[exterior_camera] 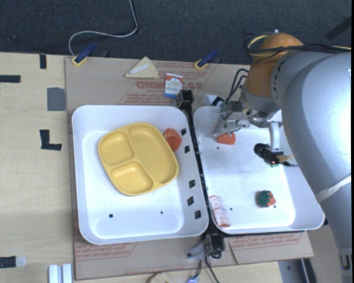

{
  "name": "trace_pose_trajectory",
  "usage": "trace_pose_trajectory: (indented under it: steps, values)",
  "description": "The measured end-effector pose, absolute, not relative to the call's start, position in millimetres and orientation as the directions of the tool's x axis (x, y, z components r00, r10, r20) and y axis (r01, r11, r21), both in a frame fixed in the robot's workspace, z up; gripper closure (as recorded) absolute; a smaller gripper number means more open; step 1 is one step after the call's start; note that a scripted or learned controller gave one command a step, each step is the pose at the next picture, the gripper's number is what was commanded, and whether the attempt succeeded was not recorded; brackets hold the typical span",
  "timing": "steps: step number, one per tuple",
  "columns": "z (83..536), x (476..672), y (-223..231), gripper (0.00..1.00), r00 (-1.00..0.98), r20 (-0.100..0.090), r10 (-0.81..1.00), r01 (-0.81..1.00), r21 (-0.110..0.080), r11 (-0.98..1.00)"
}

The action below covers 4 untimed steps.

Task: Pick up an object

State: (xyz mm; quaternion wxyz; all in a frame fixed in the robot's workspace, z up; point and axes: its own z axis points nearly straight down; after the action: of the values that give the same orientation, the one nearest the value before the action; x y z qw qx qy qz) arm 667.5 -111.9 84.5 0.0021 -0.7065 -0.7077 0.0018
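In the camera view, the gripper [226,128] hangs over the upper left part of the right bin [248,175], directly above a small orange-red piece [226,138] on the bin floor; whether the tool is parted or closed I cannot tell. The piece is a squat lump, slightly wider across the view than deep, with no clear end to point anywhere. A green and orange ball [265,198] lies well apart toward the near right, a crumpled wrapper [218,210] rests against the near left wall, and the left bin [88,205] holds a yellow divided plate [138,158] with an orange cup [173,139] touching its right rim.
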Motion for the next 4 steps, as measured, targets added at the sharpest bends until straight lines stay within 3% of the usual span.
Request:
trace_pose_trajectory:
  steps: [1, 2, 3, 4]
  values:
    - [85, 667.2, -146, 0.0, 0.0, -0.001, 1.0, 1.0, -0.007, 0.0]
    - [84, 638.8, -94, 0.0, -0.002, 0.0, 1.0, 1.0, -0.001, 0.002]
    - [186, 669.3, -34, 0.0, -0.003, 0.0, 1.0, 1.0, 0.003, 0.003]
    - [164, 624.6, -101, 0.0, 0.002, -0.003, 1.0, 1.0, -0.003, -0.002]
